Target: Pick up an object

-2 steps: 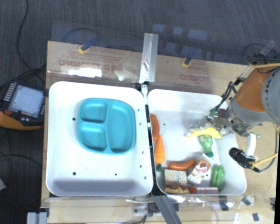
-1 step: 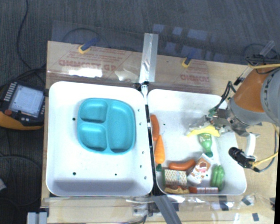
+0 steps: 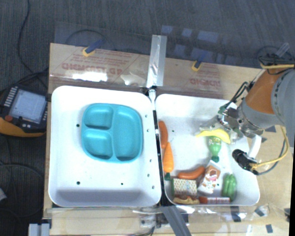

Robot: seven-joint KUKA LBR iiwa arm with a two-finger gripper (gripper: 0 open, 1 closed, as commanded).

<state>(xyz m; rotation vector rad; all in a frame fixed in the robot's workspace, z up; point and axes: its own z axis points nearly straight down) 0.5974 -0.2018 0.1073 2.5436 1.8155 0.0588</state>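
Toys [image 3: 203, 187] heaped low in right bin [image 3: 188, 110], banana [image 3: 214, 134] beside gripper [image 3: 227, 120], grip state unclear; nothing lifted yet.

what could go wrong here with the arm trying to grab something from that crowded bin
1. The yellow toy banana touches the small green bottle, so a grab there may catch both or nudge one aside.
2. The gripper works close to the right white bin's far right corner, so it may bump the wall.
3. The orange carrot lies against the divider, leaving little room for fingers.
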